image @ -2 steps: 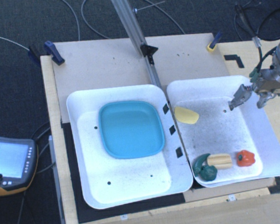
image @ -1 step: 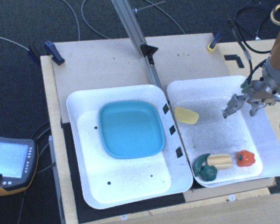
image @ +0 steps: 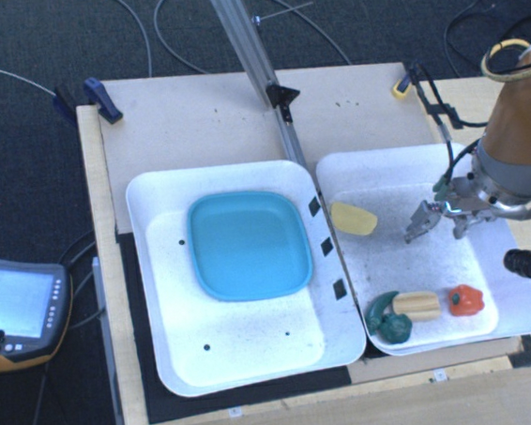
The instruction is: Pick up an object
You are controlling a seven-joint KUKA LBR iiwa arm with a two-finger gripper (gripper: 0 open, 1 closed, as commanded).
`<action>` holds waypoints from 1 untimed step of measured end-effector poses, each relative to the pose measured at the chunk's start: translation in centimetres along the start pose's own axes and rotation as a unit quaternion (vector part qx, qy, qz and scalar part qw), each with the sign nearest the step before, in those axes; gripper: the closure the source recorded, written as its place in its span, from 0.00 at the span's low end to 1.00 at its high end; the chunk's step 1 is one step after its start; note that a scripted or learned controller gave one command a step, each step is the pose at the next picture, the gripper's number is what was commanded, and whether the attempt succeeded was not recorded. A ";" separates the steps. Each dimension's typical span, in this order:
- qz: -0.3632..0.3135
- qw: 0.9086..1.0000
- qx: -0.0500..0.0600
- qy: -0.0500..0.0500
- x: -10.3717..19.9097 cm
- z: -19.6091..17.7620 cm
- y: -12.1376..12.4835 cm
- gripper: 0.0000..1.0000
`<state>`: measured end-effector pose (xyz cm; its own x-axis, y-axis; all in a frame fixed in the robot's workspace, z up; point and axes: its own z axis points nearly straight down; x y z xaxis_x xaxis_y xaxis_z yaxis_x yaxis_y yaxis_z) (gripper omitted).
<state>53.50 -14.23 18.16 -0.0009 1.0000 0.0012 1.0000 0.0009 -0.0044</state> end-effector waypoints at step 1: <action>0.000 1.000 0.000 0.000 -0.1 4.8 -1.0 0.00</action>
